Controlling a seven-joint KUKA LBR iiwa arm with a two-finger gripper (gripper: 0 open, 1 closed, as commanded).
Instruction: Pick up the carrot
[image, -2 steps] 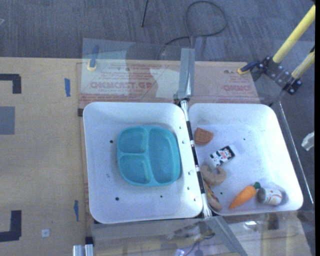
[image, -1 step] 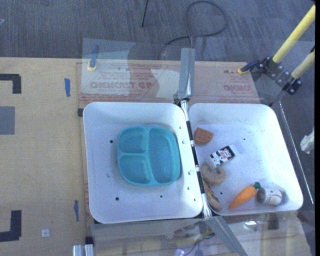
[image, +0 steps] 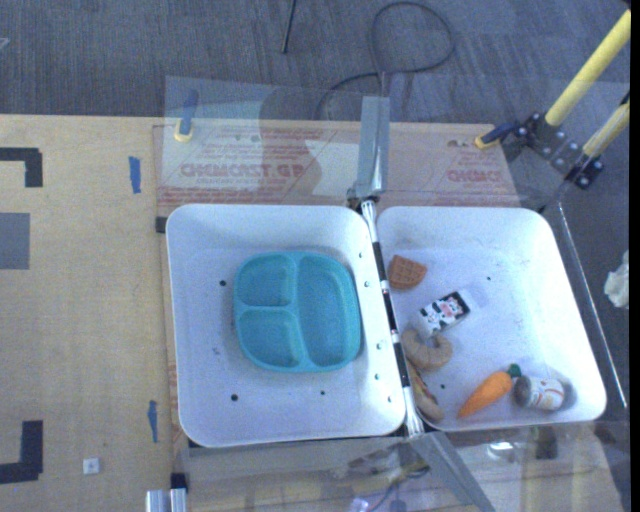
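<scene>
Two shallow white bins are seen side by side on the table (image: 80, 300), the left bin (image: 190, 330) and the right bin (image: 540, 290) meeting along a central seam. A teal divided plate (image: 297, 311) is laid in the middle of the left bin. The carrot (image: 486, 392), orange with a green top, is found near the front edge of the right bin, lying at a slant with its green end toward a small rounded toy (image: 541, 392) just beside it. A waffle-like piece (image: 406, 272) is placed near the seam, a black-and-white cow-patterned item (image: 443, 311) below it, and tan pretzel-like pieces (image: 427, 350) nearer the front. Whether the tool is spread or pressed together cannot be told.
</scene>
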